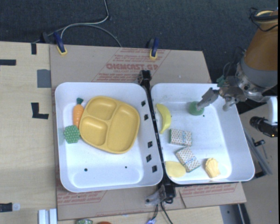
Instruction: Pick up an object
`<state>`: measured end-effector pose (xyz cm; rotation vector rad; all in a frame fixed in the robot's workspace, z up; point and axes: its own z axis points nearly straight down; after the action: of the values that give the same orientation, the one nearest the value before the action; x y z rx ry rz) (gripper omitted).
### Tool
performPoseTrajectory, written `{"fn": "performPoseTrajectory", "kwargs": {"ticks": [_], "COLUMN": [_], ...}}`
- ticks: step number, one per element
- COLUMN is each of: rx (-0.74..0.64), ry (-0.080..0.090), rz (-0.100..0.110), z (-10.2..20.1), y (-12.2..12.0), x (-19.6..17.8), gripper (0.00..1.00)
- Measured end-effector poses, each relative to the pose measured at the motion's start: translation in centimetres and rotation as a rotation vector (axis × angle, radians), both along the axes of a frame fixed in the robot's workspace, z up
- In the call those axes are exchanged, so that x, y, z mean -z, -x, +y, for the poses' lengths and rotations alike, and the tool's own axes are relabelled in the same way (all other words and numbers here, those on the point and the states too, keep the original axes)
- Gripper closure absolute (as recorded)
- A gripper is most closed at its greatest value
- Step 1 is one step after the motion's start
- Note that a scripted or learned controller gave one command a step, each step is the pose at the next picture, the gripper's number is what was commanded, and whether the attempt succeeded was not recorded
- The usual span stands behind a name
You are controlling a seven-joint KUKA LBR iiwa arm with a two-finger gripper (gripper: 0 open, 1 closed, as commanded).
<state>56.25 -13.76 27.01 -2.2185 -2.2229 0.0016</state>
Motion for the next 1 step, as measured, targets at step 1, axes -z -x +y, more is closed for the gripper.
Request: {"fn": "performPoseTrajectory", "kwargs": {"ticks": [1], "rx": [0.000], "ry": [-0.001], "rz": [0.004], "z": [1.49], "y": [-3.73], "x": [13.66], "gripper": [0.00]}}
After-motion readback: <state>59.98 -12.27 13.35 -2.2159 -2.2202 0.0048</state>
